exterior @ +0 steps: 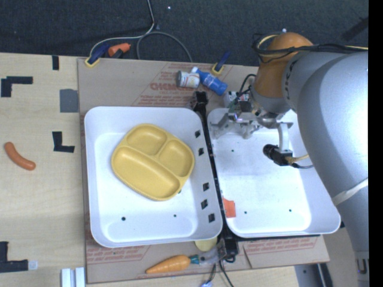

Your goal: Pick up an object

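Claw (239,122) state hidden, smooth white right bin (269,220), glossy yellow divided plate (154,160), left bin (102,220)

A yellow divided plate (153,161) lies in the left bin (99,220); the arm (323,100) hangs over the right bin (311,217).

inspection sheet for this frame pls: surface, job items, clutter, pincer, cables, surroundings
Surface: two white bins side by side, left bin and right bin, on a cardboard sheet.
Job's things: yellow divided plate lies in the left bin.
Clutter: carrot in front of the bins, sausage far left, blue-white bottle behind.
Grippers: pincer at the right bin's rear-left corner; finger state unclear.
Cables: white cable behind bench.
Surroundings: dark floor.
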Available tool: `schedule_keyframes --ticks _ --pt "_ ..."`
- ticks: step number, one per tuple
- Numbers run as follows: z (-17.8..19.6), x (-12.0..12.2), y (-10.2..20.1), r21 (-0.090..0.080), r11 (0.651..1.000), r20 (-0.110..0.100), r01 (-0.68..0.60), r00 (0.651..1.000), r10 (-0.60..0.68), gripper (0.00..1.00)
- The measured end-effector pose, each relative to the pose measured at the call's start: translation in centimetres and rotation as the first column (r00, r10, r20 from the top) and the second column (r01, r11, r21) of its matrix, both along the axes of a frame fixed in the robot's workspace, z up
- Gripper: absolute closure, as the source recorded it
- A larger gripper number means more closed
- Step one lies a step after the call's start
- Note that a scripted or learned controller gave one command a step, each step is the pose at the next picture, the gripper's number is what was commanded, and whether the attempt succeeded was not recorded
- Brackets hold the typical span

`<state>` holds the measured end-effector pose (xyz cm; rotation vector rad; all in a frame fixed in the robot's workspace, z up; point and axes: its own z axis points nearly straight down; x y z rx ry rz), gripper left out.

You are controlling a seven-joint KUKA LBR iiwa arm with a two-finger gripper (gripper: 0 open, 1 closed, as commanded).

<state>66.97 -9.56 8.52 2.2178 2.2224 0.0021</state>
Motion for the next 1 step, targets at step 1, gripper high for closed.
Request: schedule_keyframes --ticks 1 --pt "0.02 -0.07 -0.25 0.000 1.000 0.000 0.001 1.000 -0.001 0.00"
